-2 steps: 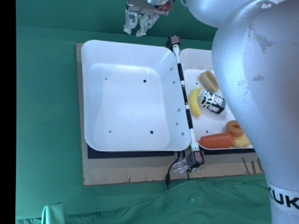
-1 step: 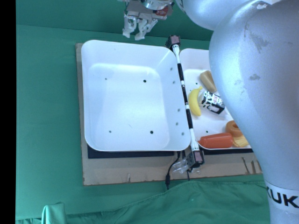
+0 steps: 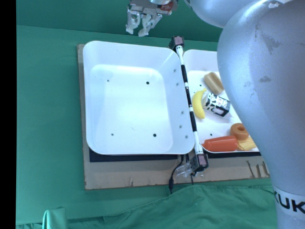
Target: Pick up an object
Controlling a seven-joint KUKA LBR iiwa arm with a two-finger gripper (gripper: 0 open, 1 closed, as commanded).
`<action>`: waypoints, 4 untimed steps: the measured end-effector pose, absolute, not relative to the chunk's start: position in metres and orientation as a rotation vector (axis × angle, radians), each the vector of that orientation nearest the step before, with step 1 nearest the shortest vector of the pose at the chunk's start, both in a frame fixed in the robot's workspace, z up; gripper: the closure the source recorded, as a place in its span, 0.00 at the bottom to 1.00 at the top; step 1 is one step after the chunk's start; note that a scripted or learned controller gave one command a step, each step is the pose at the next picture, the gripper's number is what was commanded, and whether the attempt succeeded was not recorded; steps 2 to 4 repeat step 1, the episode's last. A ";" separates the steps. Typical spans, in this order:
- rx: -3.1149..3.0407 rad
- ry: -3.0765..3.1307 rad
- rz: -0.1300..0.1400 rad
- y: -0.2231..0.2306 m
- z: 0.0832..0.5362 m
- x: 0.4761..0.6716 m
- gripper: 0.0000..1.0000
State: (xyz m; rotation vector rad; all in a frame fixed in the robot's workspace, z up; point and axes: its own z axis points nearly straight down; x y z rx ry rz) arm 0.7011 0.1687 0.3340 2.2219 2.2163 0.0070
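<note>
The claw (image 3: 141,25) hangs high above the far edge of the left bin (image 3: 95,56), its pale fingertips (image 3: 130,28) pointing down with visible gaps between them, so it reads as open, and nothing sits between them. Judging by that height and its spot off the toys, it is parked clear of the bins, not committed to a grasp.

Directly below and nearer the camera than the claw lies the left bin, a shallow white tray with a few small dark holes in its floor. To the claw's right, past the black-and-white striped divider bar (image 3: 187,87), sits the right bin (image 3: 195,61), partly covered by the grey arm (image 3: 257,80).

All the candidates for picking lie in that right bin, well apart from the claw, down and to its right. A tan bread roll (image 3: 214,82) is closest; below it a banana (image 3: 198,104) lies beside the divider, touching a black-and-white printed box (image 3: 217,105). Farther off are a doughnut (image 3: 239,130), a red sausage (image 3: 220,144) and a yellow ridged piece (image 3: 248,144), possibly a waffle.
</note>
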 end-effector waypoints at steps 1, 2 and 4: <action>2.224 2.217 0.000 0.167 0.318 0.701 1.00; 2.224 2.217 0.000 0.167 0.318 0.701 1.00; 2.224 2.217 0.000 0.167 0.318 0.701 1.00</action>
